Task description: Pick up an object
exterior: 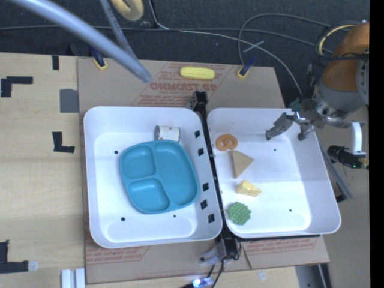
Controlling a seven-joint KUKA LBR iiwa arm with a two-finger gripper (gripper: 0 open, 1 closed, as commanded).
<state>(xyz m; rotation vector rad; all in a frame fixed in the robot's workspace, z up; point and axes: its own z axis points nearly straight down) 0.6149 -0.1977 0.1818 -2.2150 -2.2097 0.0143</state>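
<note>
The right bin [312, 179] holds an orange ring-shaped pretzel [226, 141], a tan wedge [240, 162], a small yellow cheese-like piece [248, 189] and a green bumpy ball [239, 212]. My gripper [289, 128] hangs over the right bin's upper right part, its two fingers spread apart and open with nothing between them. It stands well to the right of the pretzel and the wedge.
The left bin [99, 161] holds a blue divided plate [159, 176] and a small white can [167, 133] lying at its back. A yellow corn-like toy [197, 72] lies on the cardboard behind the bins. Cables run across the back.
</note>
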